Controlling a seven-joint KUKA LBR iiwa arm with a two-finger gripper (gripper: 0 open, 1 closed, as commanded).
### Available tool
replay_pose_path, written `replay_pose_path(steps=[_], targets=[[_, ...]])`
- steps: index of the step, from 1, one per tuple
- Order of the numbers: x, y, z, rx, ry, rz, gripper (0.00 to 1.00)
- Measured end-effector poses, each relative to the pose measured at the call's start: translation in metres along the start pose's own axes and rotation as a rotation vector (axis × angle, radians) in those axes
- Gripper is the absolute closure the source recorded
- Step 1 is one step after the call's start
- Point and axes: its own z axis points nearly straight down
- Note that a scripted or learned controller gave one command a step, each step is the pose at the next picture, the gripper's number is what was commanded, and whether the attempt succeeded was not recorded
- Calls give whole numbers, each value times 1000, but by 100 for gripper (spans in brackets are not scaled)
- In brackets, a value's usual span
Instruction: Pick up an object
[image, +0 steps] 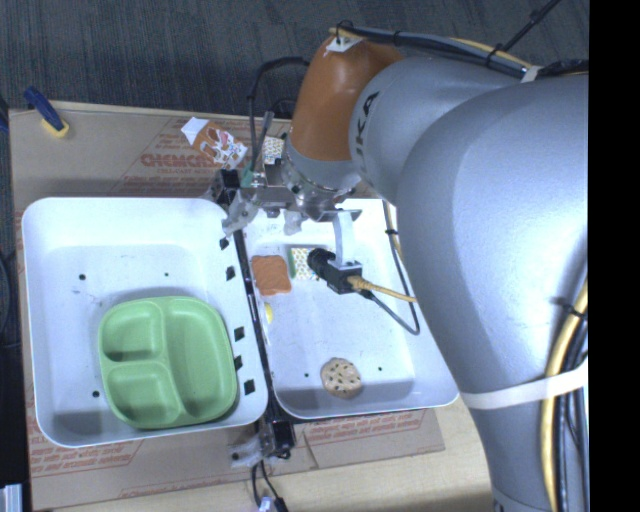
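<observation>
White bins sit side by side on the desk. The left bin holds a green plate with three parts, close to its near edge. The right bin holds a flat brown square by its left wall, a small green and white piece just beside it, and a round cookie by the near edge. The gripper hangs over the far left corner of the right bin. I cannot tell if it is spread apart or pressed together.
</observation>
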Motion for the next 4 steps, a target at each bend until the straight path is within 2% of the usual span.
replay_pose_path(steps=[1,2,3,4], targets=[[23,-88,1,3,-2,-1,0],[-54,-33,0,-1,-2,2,0],[-114,-36,100,0,-3,0,0],[-112,-36,89,1,-1,-3,100]])
